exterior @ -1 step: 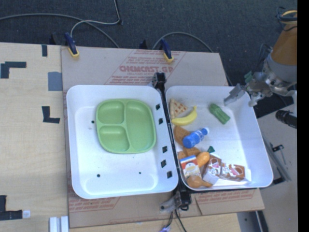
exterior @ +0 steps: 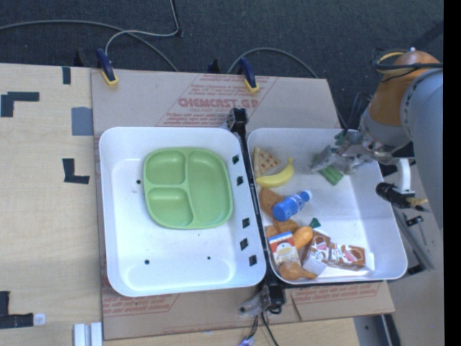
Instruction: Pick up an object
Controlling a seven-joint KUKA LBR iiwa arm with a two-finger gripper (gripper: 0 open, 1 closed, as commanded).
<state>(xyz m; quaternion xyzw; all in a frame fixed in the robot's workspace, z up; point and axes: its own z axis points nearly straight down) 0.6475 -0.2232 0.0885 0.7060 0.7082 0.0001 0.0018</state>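
Observation:
My gripper (exterior: 330, 161) hangs low over the upper right part of the right bin (exterior: 374, 215), reaching in from the right. A small green object (exterior: 333, 175) lies right at its tip, partly covered by it; I cannot tell whether it is gripped or just lying on the bin floor. To the left of the gripper lie a yellow banana (exterior: 277, 177) and a waffle piece (exterior: 263, 160). A blue bottle (exterior: 290, 205) lies further down, near the bin's middle.
The right bin's lower left holds orange food pieces (exterior: 279, 226), a carrot (exterior: 303, 236), a small carton (exterior: 284, 250) and a snack packet (exterior: 340, 255). A green divided plate (exterior: 189, 188) lies in the left bin (exterior: 122, 215). A black divider (exterior: 248, 193) separates the bins.

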